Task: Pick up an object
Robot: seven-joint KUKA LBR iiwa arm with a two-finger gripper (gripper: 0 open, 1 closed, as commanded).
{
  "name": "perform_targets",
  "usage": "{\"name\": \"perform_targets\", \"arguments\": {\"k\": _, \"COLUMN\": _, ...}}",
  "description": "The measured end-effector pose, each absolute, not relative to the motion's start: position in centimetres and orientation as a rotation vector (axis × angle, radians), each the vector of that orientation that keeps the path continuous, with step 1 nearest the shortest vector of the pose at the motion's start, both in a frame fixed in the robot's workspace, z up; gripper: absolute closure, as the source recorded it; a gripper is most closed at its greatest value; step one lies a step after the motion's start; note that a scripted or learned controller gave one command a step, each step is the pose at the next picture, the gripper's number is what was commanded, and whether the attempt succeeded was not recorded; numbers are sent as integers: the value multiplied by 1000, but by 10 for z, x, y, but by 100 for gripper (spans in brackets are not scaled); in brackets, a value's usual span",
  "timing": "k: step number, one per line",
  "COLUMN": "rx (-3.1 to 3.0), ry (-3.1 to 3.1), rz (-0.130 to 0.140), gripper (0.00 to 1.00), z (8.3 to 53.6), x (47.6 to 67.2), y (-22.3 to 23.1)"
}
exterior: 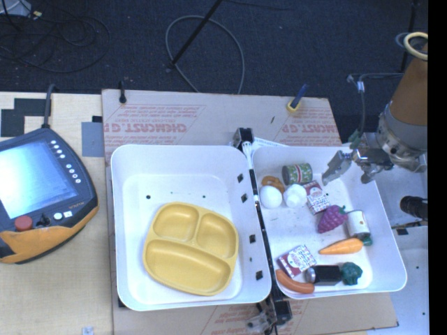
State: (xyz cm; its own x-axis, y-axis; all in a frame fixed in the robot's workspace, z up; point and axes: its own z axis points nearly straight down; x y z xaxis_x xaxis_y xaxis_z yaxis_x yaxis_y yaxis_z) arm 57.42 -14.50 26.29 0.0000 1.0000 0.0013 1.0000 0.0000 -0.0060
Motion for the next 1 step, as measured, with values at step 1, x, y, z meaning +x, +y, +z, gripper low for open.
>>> {"name": "perform_targets", "arguments": {"k": 1, "rx": -2211, "ry": -2209, "rz": 15, "gripper": 0, "z": 89, "x": 592, "y": -187}}
